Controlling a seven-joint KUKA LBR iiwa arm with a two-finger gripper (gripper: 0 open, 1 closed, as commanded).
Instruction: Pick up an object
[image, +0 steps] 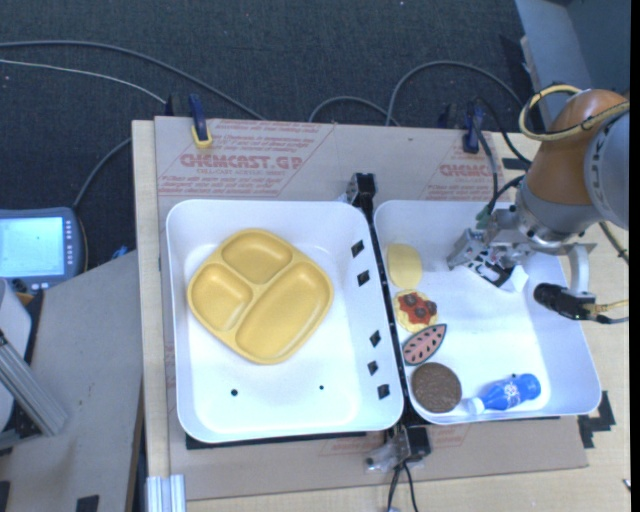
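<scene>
From the overhead camera, the arm (575, 150) reaches in from the right and its claw (487, 252) hangs over the upper part of the right bin (560, 350), above bare white floor. Nothing sits between its tips; whether it is released or clenched I cannot tell, since the dark parts blur together at this angle.

The step in hand looks like the approach: nothing is lifted yet. All the candidates lie in a column along the right bin's left wall, well apart from the claw. From top to bottom they are a pale yellow round piece (404, 265), smooth and domed like toy food; a small red and yellow item (416, 309), lumpy and mottled; a watermelon slice (424, 343), flat and leaf-shaped with dark seeds; and a brown disc (436, 386), matte and cookie-like. A blue and white bottle (507, 392) lies on its side near the bottom rim, glossy and rounded.

The next move, as I judge it, calls for a shift leftward over one piece, then a straight descent. The flat pieces offer little edge and hug the wall, so the domed yellow piece or the bottle seem easier.

The left bin (200, 400) holds a yellow divided plate (262, 295), hard smooth plastic with three wells. Both bins rest on a board on the tabletop (250, 160).
</scene>
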